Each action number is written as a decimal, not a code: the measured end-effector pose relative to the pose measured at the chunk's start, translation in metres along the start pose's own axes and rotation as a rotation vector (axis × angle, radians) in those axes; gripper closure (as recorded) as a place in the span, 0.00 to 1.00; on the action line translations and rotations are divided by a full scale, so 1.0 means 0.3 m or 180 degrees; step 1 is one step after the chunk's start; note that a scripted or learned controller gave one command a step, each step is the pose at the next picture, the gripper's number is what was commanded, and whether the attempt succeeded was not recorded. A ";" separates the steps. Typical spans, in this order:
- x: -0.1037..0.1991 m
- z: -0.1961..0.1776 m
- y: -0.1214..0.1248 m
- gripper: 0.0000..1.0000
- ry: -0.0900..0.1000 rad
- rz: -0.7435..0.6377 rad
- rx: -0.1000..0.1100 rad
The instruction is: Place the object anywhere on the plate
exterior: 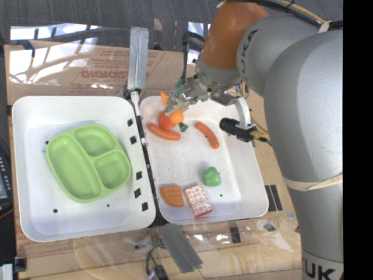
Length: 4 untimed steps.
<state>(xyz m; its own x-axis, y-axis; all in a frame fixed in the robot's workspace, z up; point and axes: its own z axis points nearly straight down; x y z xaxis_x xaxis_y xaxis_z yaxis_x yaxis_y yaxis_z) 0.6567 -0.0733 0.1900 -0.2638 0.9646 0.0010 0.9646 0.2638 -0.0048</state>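
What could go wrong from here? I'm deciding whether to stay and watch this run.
1. The end effector sits over a tight cluster: a red-orange piece, an orange piece and a sausage. It may catch two items or knock them aside.
2. The green plate lies in the other bin, so a weak grip could drop the object at the divider.

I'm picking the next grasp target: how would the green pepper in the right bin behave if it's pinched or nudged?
The green pepper looks rounded and glossy, so it may slip from a pinch and roll if nudged. It looks like a molded toy, so probably stiff and light. It sits apart from the waffle and the box, so a nudge likely wouldn't disturb them at first.
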 end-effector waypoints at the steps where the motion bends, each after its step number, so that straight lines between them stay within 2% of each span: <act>1: 0.043 0.002 0.011 1.00 0.0001 -0.0614 0.0004; 2: 0.426 -0.209 0.115 1.00 -0.0003 -0.0042 -0.0010; 3: 0.471 -0.058 0.053 1.00 -0.0002 -0.0220 0.0006; 4: 0.470 -0.059 0.053 0.00 -0.0003 -0.0220 0.0004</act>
<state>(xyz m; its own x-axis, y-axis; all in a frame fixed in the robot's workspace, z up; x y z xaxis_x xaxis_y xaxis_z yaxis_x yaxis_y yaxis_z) 0.6350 0.0669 0.2079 -0.3297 0.9441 0.0004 0.9441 0.3297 -0.0059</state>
